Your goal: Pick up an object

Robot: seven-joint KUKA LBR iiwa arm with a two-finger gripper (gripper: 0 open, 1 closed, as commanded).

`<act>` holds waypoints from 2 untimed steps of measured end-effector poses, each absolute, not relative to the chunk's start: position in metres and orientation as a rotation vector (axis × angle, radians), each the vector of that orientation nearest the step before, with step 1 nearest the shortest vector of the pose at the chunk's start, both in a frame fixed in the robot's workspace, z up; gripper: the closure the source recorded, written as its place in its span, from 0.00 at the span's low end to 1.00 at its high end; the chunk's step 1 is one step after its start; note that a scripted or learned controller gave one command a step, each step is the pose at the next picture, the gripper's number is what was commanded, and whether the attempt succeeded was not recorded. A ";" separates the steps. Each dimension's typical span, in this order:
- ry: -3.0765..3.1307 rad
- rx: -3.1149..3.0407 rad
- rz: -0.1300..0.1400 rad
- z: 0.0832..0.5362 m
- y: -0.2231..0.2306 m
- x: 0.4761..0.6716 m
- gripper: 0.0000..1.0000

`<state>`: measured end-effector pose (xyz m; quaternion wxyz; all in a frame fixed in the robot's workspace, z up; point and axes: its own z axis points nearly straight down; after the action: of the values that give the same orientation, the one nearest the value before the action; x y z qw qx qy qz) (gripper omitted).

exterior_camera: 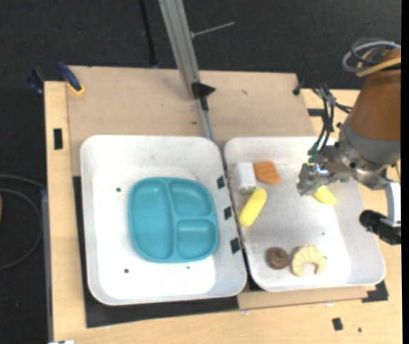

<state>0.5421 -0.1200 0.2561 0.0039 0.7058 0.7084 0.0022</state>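
Note:
My gripper [309, 180] hangs over the right part of the right bin [355, 253], its grey wrist and orange band rising toward the right edge. A small yellow piece [326, 195] lies just to the lower right of the gripper tip, partly hidden by it; whether they touch I cannot tell. Further left in that bin lie a long yellow item [252, 206], an orange piece [266, 172] and a small white block [245, 177]. A brown ring [277, 258] and a cream curved pastry [308, 260] rest near the front wall.
The left bin [104, 163] holds a teal divided plate [174, 218]. A metal post [183, 45] rises behind the seam between the bins. Cables and a black fitting [378, 224] hang by the arm at the right.

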 end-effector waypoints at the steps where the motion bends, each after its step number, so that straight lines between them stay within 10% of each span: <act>1: 2.229 2.213 0.003 0.246 -0.062 0.541 1.00; 2: 2.230 2.211 0.005 0.254 -0.011 0.543 1.00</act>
<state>0.5426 -0.0110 0.2544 0.0006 0.7041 0.7101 0.0015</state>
